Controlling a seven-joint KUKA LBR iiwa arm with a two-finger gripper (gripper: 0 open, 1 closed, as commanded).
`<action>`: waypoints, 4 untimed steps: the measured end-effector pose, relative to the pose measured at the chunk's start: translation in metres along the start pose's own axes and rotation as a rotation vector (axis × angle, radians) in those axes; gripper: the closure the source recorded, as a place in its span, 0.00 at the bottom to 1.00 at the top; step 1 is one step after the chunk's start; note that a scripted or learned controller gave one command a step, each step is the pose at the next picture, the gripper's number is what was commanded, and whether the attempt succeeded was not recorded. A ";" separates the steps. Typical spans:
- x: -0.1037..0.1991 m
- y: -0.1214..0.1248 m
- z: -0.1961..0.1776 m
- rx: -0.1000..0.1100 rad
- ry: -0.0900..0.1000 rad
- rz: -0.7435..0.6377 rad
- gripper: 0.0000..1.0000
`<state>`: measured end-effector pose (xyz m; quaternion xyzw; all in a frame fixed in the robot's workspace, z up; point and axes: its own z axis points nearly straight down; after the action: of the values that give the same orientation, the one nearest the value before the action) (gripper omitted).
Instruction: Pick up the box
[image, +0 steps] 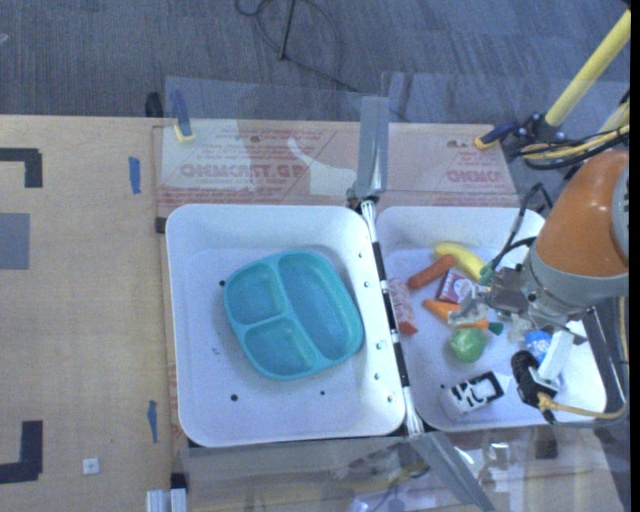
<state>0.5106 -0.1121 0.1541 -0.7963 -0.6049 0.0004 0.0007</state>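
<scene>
Gripper (478, 308) hangs low in the right bin (420, 400), just beside the box (458, 288), likely to grasp it, but its opening I cannot tell

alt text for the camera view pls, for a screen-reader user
The arm's tool hangs over the right bin, among a banana, carrot, small box and green ball. The left bin holds a blue divided plate.
</scene>
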 end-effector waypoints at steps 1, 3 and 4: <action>-0.059 -0.010 0.060 -0.003 0.006 -0.105 0.00; -0.015 0.036 -0.013 -0.002 0.000 -0.095 1.00; 0.047 0.104 -0.063 -0.002 -0.001 0.034 1.00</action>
<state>0.6234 -0.0951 0.2164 -0.8064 -0.5914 0.0002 -0.0006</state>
